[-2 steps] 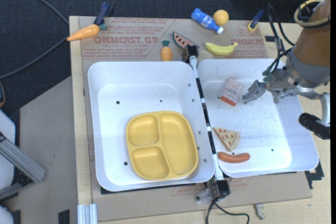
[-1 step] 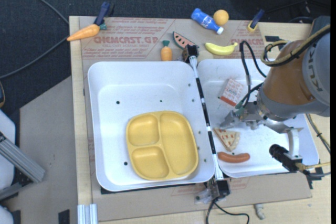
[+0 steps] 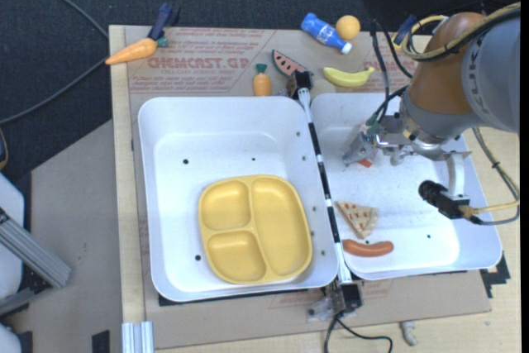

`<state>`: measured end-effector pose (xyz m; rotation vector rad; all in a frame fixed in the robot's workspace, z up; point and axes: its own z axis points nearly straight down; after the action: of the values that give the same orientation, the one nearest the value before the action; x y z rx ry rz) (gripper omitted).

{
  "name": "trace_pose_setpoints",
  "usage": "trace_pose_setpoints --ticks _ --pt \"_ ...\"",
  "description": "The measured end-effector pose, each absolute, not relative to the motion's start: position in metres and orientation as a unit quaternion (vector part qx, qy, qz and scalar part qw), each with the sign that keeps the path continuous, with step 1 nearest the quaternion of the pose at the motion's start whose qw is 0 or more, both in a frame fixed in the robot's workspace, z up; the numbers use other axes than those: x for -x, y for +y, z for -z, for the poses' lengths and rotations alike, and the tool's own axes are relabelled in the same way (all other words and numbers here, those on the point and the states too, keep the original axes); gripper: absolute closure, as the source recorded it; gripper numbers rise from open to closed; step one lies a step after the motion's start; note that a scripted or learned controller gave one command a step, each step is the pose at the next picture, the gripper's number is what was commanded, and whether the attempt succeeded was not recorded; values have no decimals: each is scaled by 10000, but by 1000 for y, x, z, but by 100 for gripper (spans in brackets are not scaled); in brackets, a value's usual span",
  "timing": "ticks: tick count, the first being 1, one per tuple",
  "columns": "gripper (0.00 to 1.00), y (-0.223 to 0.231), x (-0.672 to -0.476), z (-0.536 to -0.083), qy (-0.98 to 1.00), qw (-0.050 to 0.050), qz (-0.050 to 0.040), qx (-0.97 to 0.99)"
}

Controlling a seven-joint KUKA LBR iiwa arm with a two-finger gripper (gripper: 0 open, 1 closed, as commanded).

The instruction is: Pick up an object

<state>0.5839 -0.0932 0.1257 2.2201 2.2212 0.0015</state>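
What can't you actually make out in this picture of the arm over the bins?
- Pincer, camera view: too small and dark to tell whether its fingers are apart, or whether the red speck at its tip is held.
- Right bin: its far corner is hidden under the arm.
- Printed board behind the bins: lettering partly covered by the left bin.
- Small orange toy: too small to identify.

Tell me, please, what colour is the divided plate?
Yellow; the plate shows in the camera view.
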Motion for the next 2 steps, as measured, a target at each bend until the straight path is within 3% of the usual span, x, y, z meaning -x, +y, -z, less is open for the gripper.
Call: trace_pose_setpoints --ticks 1,2 --pt "0 -98 -614 -84 7075 4 -1 -7067" --pt "100 -97 -615 -95 7079 5 -4 -7064"
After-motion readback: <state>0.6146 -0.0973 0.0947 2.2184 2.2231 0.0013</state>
